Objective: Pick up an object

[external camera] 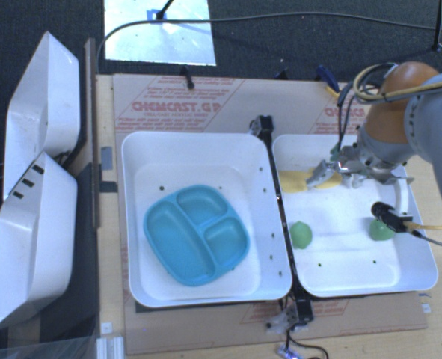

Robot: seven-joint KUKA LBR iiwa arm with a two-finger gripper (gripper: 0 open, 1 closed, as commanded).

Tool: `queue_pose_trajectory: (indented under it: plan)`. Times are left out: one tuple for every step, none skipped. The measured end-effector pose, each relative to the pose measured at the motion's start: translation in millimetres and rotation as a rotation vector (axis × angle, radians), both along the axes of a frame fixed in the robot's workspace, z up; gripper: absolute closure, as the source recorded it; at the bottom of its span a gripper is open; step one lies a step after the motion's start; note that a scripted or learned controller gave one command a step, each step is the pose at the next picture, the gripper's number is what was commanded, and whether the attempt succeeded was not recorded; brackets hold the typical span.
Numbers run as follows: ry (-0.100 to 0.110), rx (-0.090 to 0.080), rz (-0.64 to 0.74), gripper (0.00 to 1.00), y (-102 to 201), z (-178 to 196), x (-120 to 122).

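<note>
Camera view: gripper [324, 175] at right bin [355, 275] upper-left area, over flat yellow object [299, 180]; can't tell finger state, nothing visibly held; green rounded lump [301, 235] centre-left of bin, second green piece [381, 230] at right by black cable end; blue compartment plate [196, 232], smooth plastic, in left bin [198, 148]; suggest going for lump, descend straight, centre before closing; flat yellow likely hard to pinch.

Bright, even light (bins slightly overexposed).
</note>
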State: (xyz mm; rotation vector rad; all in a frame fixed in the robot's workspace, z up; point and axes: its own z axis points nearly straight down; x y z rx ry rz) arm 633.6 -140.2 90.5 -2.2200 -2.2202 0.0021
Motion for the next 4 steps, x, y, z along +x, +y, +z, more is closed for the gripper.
queue_pose_trajectory:
  plan:
    - [-0.005, -0.001, 0.0, 1.0, 0, 13, 1]
    - [-0.007, -0.001, 0.0, 1.0, -2, 63, -7]
    - [-0.009, -0.001, 0.001, 1.0, -1, 127, -7]
    - [-0.007, -0.001, 0.0, 1.0, -1, 177, -6]
